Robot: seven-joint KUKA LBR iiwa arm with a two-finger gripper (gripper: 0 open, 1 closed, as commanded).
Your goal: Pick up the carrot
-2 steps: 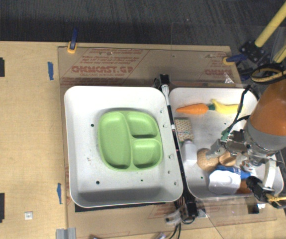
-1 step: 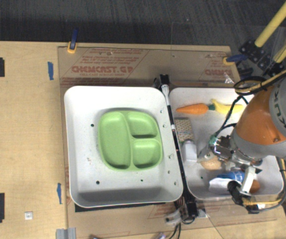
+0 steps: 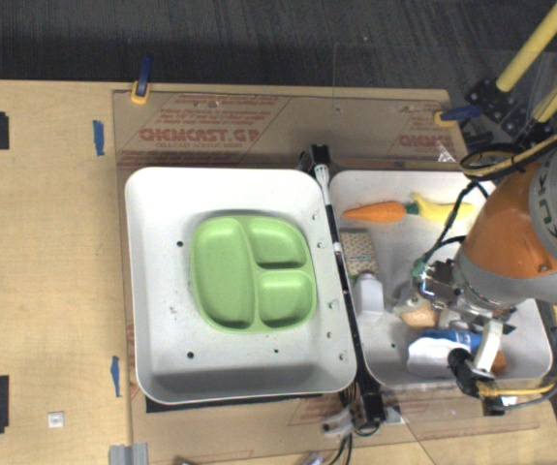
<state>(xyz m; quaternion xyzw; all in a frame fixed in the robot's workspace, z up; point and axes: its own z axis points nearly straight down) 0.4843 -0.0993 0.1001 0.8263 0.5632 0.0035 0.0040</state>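
Note:
The orange carrot (image 3: 376, 213) lies on its side at the far end of the right bin (image 3: 394, 184), its tip pointing left toward the divider. My gripper (image 3: 440, 294) hangs low over the middle of that bin, well nearer the front than the carrot and to its right. It hovers just above a tan, bread-like item (image 3: 417, 316). The grey wrist and its orange band (image 3: 510, 242) hide the part of the bin beneath them.
A yellow banana (image 3: 437, 207) lies just right of the carrot. A patterned pad (image 3: 357, 251), a white bottle (image 3: 367, 293) and a blue-and-white item (image 3: 441, 348) share the right bin. The left bin (image 3: 152, 260) holds a green divided plate (image 3: 254, 271).

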